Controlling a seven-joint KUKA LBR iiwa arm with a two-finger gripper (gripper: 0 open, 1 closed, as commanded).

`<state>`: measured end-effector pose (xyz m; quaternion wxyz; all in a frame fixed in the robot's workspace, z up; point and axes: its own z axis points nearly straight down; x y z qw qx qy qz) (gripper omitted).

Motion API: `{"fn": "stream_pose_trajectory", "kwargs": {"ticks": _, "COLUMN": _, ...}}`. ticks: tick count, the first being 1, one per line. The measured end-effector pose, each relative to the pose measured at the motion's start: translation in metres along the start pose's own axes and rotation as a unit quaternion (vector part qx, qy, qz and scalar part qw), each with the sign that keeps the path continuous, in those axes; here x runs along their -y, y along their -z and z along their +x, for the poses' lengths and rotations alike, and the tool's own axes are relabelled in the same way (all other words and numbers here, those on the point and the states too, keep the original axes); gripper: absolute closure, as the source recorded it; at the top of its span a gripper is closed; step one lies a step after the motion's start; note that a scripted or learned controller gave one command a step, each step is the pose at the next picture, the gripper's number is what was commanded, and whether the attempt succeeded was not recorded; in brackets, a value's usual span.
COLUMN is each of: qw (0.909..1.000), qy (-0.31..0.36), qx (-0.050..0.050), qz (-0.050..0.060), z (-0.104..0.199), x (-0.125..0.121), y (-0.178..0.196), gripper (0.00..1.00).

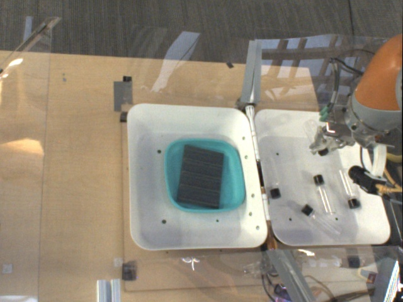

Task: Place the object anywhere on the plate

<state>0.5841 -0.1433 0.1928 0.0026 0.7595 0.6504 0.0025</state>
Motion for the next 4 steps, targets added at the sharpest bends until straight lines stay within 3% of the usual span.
{"fn": "stream_pose_trajectory", "kwargs": {"ticks": 1, "qw": 0.9991, "qy": 0.042, "qx": 0.000, "qz": 0.002, "z": 0.067, "x": 0.046, "y": -0.008, "gripper": 1.00}}
{"fn": "stream_pose_trajectory", "kwargs": {"ticks": 2, "qw": 0.9989, "qy": 0.046, "qx": -0.001, "qz": 0.000, "z": 0.147, "x": 0.025, "y": 0.000, "gripper": 1.00}}
{"fn": "stream_pose_trajectory", "kwargs": {"ticks": 3, "qw": 0.9981, "qy": 0.061, "qx": -0.001, "qz": 0.002, "z": 0.233, "x": 0.073, "y": 0.008, "gripper": 1.00}}
{"fn": "stream_pose_trajectory", "kwargs": {"ticks": 4, "qw": 0.9981, "qy": 0.061, "qx": -0.001, "qz": 0.001, "z": 0.233, "x": 0.073, "y": 0.008, "gripper": 0.00}}
